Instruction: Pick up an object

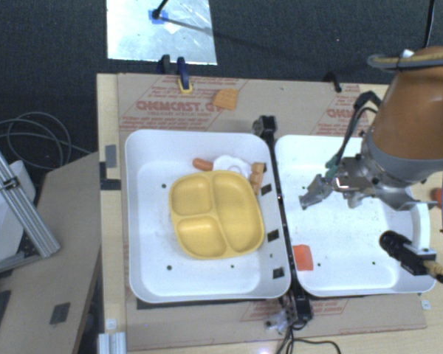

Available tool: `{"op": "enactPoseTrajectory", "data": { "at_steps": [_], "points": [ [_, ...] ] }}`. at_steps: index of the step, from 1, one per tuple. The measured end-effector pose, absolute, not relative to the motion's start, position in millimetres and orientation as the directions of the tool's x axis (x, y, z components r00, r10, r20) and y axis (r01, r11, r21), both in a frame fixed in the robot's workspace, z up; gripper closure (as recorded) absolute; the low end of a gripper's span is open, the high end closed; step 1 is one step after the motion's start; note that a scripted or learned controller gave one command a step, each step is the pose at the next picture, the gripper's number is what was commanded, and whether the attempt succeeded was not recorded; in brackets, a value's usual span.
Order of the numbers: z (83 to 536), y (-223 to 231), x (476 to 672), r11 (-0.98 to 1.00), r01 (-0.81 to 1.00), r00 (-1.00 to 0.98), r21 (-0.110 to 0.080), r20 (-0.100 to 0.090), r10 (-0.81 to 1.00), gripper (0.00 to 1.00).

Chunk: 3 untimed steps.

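The end effector [312, 195] hangs over the right bin [369, 279], near its left wall, and whether it is parted or closed cannot be told. An orange block [302, 257] lies below it by the bin's lower left corner. The left bin [144, 220] holds a yellow divided tray [214, 216], with a small sausage [203, 164] and a white cup [232, 165] behind it.

Arm [421, 109]: cut off by the right edge at 3 o'clock; its bulk hides part of the right bin [340, 282].
White object [232, 165]: partly hidden behind the yellow divided plate [215, 214] at its 12 o'clock rim; kind unclear.
Gripper [314, 194]: finger state too small to tell.
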<state>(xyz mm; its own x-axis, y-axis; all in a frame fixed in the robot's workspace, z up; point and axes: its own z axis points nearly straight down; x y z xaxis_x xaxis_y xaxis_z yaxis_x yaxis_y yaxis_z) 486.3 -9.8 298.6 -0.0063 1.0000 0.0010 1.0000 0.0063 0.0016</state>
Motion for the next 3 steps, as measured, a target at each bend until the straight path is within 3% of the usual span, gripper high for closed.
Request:
{"op": "enactPoseTrajectory", "data": {
  "at_steps": [1, 2, 3],
  "points": [
    [398, 42, 487.6, 0.01, 1.0, -0.01, 0.012, 0.002, 1.0, 0.0],
    [346, -12, 487.4, -0.003, 1.0, 0.003, 0.0, -0.001, 1.0, 0.0],
    [268, 1, 486.9, 0.001, 1.0, -0.001, -0.001, 0.001, 1.0, 0.0]
  ]
}}
